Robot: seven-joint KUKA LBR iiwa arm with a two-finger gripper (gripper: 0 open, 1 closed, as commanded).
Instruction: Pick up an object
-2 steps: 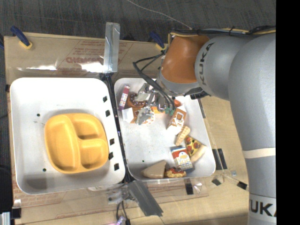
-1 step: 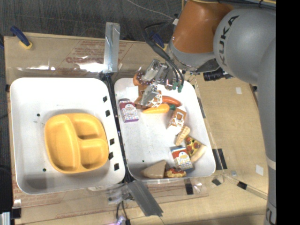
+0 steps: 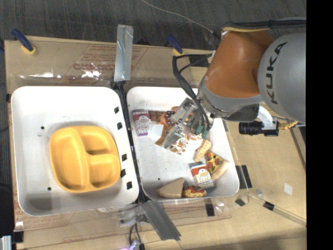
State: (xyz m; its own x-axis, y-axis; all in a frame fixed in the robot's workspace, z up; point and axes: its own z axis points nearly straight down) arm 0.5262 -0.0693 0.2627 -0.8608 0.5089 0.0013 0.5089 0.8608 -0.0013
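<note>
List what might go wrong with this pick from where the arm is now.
1. The gripper sits low in the right bin amid a tight pile of small toy food items, so it may catch two at once or push them aside.
2. The pizza slice and small carton lie close to the bin wall, so a shove could wedge them there.
</note>
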